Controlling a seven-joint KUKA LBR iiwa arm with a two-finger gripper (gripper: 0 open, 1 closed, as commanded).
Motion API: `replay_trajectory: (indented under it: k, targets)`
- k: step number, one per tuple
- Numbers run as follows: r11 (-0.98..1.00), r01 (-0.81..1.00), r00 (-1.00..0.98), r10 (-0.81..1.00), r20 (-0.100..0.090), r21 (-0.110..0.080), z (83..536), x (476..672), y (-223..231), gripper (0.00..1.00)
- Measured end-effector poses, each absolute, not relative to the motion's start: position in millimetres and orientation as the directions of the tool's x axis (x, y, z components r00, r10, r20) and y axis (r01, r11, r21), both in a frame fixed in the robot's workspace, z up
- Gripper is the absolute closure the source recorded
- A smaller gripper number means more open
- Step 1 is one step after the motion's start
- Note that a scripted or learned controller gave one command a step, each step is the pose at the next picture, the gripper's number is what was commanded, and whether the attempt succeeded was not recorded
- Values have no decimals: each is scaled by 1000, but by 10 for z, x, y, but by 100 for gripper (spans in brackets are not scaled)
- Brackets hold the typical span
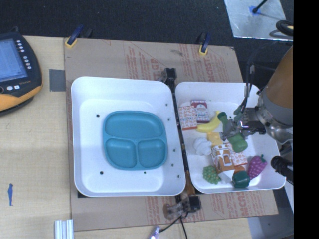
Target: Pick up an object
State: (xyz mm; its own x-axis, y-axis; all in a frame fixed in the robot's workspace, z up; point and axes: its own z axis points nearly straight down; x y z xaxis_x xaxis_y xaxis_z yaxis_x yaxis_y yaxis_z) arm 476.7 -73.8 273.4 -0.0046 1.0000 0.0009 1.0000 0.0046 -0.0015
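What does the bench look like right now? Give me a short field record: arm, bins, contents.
arm: reaches in from the right, gripper low over the right bin
jaws: state unclear
left bin: holds a blue divided tray
right bin: small carton, yellow banana, green grapes, purple grapes, green cylinder beside the gripper
grasp: none visible

One fixed camera looks down aslant on both bins (79, 133).
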Motion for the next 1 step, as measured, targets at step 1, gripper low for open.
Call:
replay_trajectory:
  k: [1]
  targets:
    - [5,1000,-5,1000,0,-4,2686,4785,-628,100]
